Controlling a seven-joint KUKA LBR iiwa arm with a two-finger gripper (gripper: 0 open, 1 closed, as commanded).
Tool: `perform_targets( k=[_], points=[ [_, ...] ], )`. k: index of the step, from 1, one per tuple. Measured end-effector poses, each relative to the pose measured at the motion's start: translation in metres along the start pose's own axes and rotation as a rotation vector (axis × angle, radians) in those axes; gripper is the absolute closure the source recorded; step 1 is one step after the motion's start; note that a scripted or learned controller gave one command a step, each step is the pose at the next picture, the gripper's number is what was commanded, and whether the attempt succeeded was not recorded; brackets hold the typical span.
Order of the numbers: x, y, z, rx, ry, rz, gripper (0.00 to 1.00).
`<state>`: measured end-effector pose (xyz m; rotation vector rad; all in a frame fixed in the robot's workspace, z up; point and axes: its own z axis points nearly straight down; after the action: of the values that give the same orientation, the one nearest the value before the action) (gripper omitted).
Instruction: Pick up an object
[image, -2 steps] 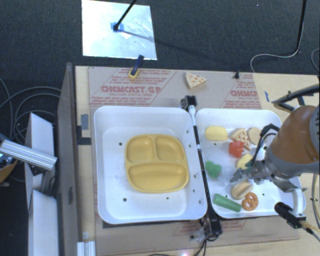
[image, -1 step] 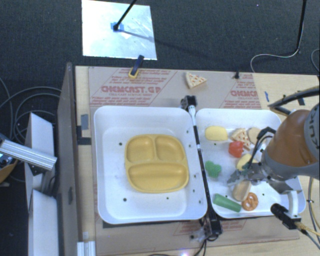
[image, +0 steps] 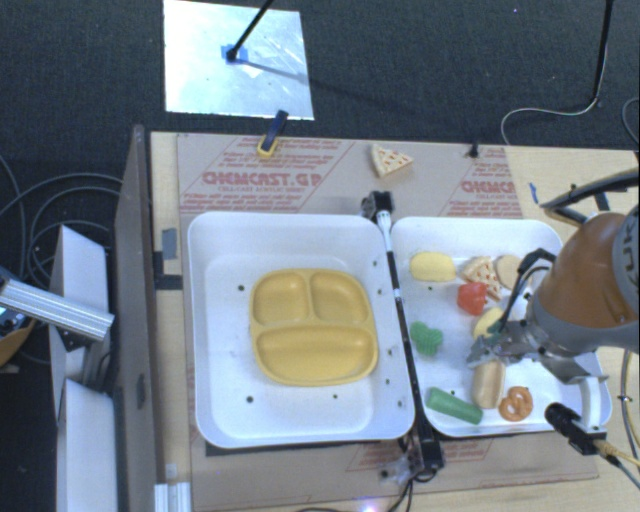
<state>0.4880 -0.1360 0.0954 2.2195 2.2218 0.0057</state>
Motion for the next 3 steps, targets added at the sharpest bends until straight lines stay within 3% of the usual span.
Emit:
perform_targets(
  k=[1,2,3],
  points=[
    [0.059,0.026,-0.094,-0.009,-0.001,-0.011,1.0],
    [0.054,0.023,-0.089,0.001,-0.002,-0.002,0.0],
    [0.006,0.071,-0.066,-0.001,-0.004,0.001,0.0]
  ],
)
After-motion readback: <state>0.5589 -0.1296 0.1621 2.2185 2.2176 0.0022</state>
